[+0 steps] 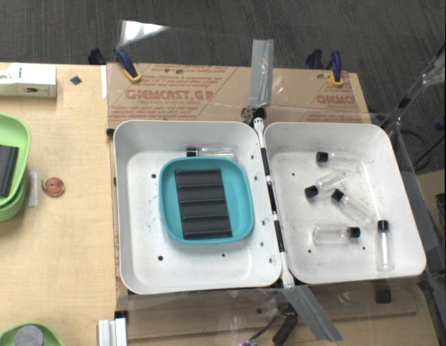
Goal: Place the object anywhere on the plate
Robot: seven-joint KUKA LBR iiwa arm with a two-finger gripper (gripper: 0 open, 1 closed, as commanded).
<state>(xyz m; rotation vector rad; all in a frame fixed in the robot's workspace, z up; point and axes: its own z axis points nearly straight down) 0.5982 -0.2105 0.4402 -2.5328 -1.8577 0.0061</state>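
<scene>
L bin [136, 215]: white, shallow, holds teal plate [241, 193] near its middle.
Plate: square w/ rounded corners; black ribbed insert [202, 202] lies on it, 4 ridges running L-R.
Vial in L bin [208, 152]: clear, black cap, lying flat at back wall, just behind plate, not touching the insert.
R bin [395, 251]: white, touching L bin along centre seam; 5 clear vials w/ black caps scattered.
Vial 1 [334, 158]: back of R bin, lying on side.
Vial 2 [320, 187]: mid bin, cap toward L.
Vial 3 [350, 202]: just R of vial 2, slanted, cap up-left.
Vial 4 [336, 233]: front area, lying L-R, cap at R end.
Vial 5 [383, 245]: near R wall, lying front-back, cap at far end.
Table [64, 265]: pale wood, L of bins; green dish [10, 193] at L edge, small brown disc [54, 187] beside it.
Cardboard [179, 92]: under & behind bins, blue-yellow clamps at back corners.
Claw: state can't be told.
</scene>
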